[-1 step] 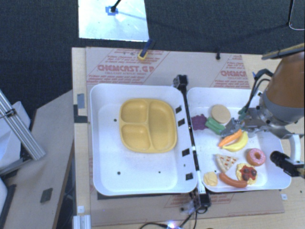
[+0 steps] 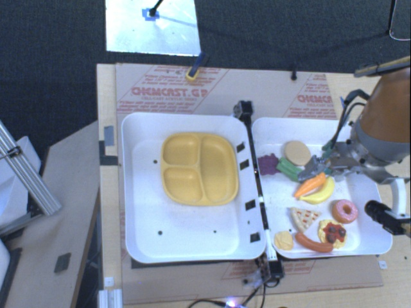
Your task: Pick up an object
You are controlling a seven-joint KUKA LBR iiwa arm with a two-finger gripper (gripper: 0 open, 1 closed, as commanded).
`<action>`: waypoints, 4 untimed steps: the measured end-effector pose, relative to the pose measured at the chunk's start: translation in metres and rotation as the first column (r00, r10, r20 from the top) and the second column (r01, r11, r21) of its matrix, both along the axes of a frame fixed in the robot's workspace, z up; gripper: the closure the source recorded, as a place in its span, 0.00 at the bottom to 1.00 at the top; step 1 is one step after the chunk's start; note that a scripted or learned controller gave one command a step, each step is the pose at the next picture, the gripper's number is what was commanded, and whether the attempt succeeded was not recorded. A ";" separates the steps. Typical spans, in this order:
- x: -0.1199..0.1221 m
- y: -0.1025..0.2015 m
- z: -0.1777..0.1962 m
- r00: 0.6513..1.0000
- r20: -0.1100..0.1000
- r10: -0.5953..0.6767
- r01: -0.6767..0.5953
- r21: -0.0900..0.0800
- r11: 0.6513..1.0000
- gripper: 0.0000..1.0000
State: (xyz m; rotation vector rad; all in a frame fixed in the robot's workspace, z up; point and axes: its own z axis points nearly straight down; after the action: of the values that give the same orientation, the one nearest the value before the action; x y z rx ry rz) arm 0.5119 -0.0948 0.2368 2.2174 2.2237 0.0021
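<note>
While the orange toy carrot point(image 2: 311, 184) lies tilted in the upper middle of the right bin point(image 2: 369, 191), its upper end sits right at the tip of the tool point(image 2: 319, 166), and a yellow banana point(image 2: 319, 194) curves just below and against it. From this slanted view it cannot be told whether the tool is parted or closed, nor whether it truly grips the carrot; the tip simply meets the carrot's upper end. A green piece point(image 2: 288, 169) lies just left of the tool, touching a purple piece point(image 2: 268, 165) further left near the bin's dividing wall. A round tan cookie point(image 2: 297, 153) rests above them. Lower in the same bin sit a pink-frosted donut point(image 2: 345, 210), a pizza slice point(image 2: 304, 218), a red sausage point(image 2: 313, 243), a small round yellow item point(image 2: 284, 240) in the lower left corner, and a yellow piece with red and dark toppings point(image 2: 332, 232).

The grey arm point(image 2: 379, 143) with its orange band point(image 2: 390, 104) enters from the right of the frame, above the right bin's upper right part.

Left of centre, the left bin point(image 2: 148, 236) holds a yellow divided plate point(image 2: 199, 169) with three compartments. Both bins rest on a board printed with red lettering point(image 2: 170, 90) atop the surface point(image 2: 77, 172).
</note>
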 end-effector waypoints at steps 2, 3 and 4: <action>-0.007 -0.006 -0.095 1.000 -0.006 -0.002 0.002 0.001 1.000 0.00; -0.008 -0.005 -0.147 1.000 -0.006 -0.002 0.002 0.002 1.000 0.00; -0.006 -0.005 -0.134 1.000 -0.001 -0.002 0.002 0.001 1.000 1.00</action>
State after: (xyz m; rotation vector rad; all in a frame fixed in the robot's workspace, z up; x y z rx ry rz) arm 0.5055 -0.1002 0.1023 2.2203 2.2224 0.0019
